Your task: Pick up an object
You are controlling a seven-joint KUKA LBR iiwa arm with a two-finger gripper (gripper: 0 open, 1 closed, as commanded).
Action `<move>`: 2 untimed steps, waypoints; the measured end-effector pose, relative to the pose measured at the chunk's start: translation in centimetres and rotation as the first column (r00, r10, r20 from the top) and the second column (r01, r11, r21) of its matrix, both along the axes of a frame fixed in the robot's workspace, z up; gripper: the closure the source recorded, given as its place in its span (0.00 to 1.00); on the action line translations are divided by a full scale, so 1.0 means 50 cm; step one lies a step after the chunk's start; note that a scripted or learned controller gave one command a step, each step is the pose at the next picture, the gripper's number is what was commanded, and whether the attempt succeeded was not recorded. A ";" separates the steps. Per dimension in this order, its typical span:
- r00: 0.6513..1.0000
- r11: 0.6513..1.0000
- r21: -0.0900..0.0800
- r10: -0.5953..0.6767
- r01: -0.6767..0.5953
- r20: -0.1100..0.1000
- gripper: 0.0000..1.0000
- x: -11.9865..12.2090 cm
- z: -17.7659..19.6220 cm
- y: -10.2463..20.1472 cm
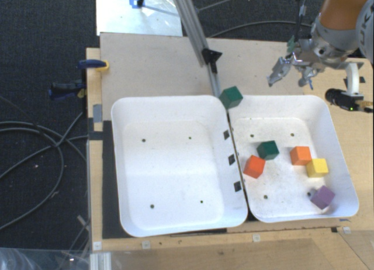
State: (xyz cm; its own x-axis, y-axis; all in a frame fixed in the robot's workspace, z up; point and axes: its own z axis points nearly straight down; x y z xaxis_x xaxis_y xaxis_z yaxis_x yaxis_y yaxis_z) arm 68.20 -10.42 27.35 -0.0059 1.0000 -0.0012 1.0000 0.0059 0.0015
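My gripper (292, 74) hangs above the bench just behind the right bin's (336, 124) far rim, fingers spread open with nothing between them. Inside the right bin lie a dark green cube (268, 149), a red-orange cube (254, 166), an orange cube (300, 155), a yellow cube (317, 168) and a purple cube (322, 196). Another green cube (231, 96) rests on the rim where the two bins meet, at the far side.
The left bin (125, 146) sits beside the right one. A slanted metal pole (193, 23) with a black clamp crosses the bench behind the bins. A blue-and-yellow clamp (87, 64) grips the bench's left edge. Cables lie on the floor at left.
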 end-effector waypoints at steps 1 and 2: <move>1.000 1.000 0.002 -0.006 0.006 -0.009 0.00 -0.110 -0.215 -0.025; 1.000 1.000 0.003 -0.004 0.004 -0.008 0.00 -0.160 -0.361 -0.004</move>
